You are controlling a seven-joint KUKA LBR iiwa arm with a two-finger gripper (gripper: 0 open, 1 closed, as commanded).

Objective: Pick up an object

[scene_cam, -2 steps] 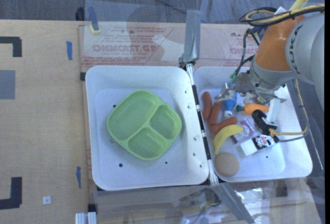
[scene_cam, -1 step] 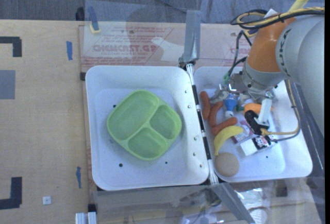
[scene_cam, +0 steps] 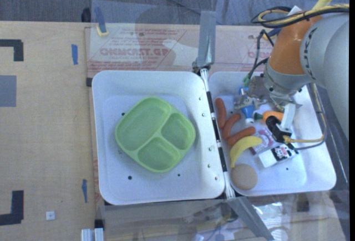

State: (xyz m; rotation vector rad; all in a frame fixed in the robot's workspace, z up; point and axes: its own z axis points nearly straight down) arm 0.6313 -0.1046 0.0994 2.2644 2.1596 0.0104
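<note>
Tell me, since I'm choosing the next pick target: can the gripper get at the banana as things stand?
Probably yes. The banana lies in the right bin with its top uncovered, and the gripper hangs above that same bin. A sausage beside the banana and a small packet against it could crowd the grasp.

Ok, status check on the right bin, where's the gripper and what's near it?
Gripper low over right bin, upper end. No object seen held. Sausages, banana, round brown piece crowded along left wall. Green divided plate in left bin.
</note>
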